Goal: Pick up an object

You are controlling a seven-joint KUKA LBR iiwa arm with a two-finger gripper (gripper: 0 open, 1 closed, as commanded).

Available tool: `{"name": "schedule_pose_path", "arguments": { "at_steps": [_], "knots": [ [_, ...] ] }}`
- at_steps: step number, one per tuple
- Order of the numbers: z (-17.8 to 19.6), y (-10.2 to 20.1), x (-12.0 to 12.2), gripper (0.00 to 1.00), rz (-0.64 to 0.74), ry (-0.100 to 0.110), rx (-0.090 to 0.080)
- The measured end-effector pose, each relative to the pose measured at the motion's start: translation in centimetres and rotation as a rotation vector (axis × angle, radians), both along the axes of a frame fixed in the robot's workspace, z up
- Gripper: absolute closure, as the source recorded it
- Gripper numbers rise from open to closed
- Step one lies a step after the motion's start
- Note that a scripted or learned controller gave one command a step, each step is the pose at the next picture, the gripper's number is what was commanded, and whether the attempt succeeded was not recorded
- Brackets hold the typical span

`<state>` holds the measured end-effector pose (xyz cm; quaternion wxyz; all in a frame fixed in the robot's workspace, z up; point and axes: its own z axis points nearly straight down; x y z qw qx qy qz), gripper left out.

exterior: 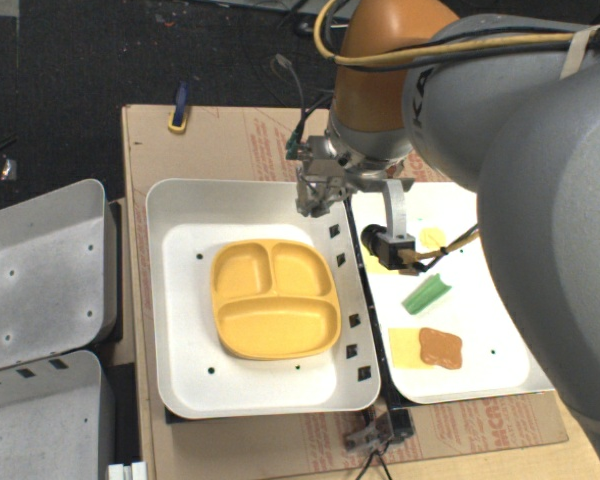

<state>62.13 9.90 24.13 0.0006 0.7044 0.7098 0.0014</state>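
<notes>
Hidden and cut-off parts

Your arm [520,138] runs off the right edge and covers the right bin's [500,373] far corner; the gripper's [325,193] fingers are too dark to read.

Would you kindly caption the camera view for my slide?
KUKA arm's hand poised over the bins' far edge: yellow divided tray in the left bin, green block in the right.

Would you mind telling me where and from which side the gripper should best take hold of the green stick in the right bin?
Probably across the middle of the green stick, coming straight down from above. It lies flat and slanted on the right bin, long and narrow, so fingers closing across its short width should fit. Its sides look free of neighbours.
</notes>
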Motion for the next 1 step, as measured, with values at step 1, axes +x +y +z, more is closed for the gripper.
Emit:
{"name": "schedule_pose_path", "arguments": {
  "at_steps": [1],
  "knots": [
    [-0.02,-0.33,-0.06,0.00,-0.004,0.002,-0.001]
  ]
}}
